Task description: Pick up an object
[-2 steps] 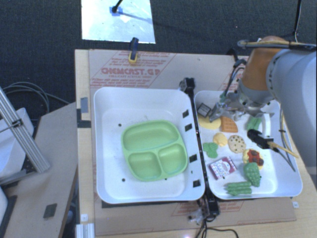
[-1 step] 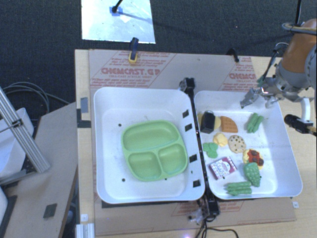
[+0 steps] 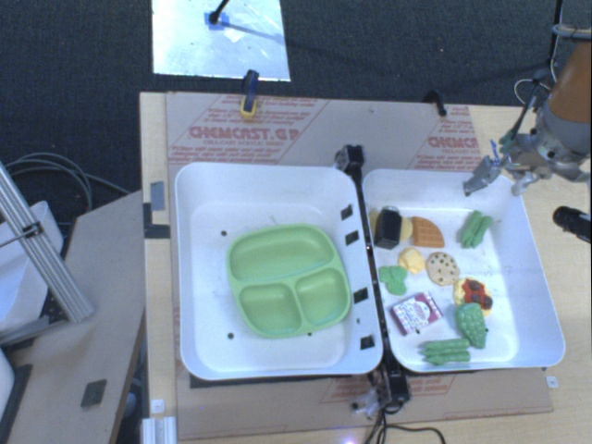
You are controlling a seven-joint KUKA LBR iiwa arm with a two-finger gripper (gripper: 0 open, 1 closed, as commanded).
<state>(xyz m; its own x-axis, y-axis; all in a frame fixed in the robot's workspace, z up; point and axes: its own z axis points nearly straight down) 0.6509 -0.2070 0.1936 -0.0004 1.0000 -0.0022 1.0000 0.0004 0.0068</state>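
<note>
The right bin [image 3: 536, 276] holds several toy foods: a dark block [image 3: 387, 227], an orange bread slice [image 3: 426, 231], a green pod [image 3: 475, 228], a cookie [image 3: 442, 267], a yellow piece [image 3: 413, 261], a red and yellow item [image 3: 474, 291], a pink carton [image 3: 415, 313], a green broccoli piece [image 3: 472, 324] and a long green pod [image 3: 445, 350]. My gripper [image 3: 498, 179] hangs above the bin's far right corner, up and right of the green pod. Its fingers look spread apart with nothing between them.
The left bin [image 3: 203, 211] holds a green divided plate [image 3: 289, 279]. A black divider [image 3: 361, 248] runs between the bins. A yellow clamp [image 3: 249, 105] sits at the bench's far edge. A metal frame [image 3: 37, 248] stands at the left.
</note>
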